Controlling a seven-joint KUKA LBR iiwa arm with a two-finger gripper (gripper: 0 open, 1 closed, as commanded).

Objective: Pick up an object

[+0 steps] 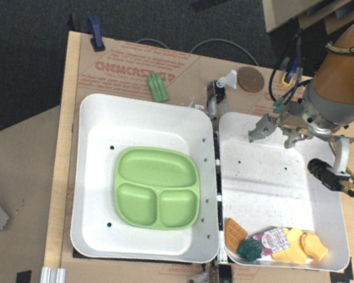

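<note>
Item: small toy foods (277,243) heaped in the right bin's (271,179) near corner, probably light, rigid plastic; you'd pinch the waffle-like piece (235,232) across its edges, gripper (275,134) spread empty at the far wall.

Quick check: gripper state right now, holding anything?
Gripper: open, holding nothing, above the far end of the right bin.

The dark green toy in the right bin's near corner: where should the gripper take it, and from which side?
Probably from straight above, closing on the dark green toy across its exposed near-left part. The waffle piece sits against its left and the wrapped packet against its right, with the bin wall just in front, so a sideways approach looks blocked.
</note>
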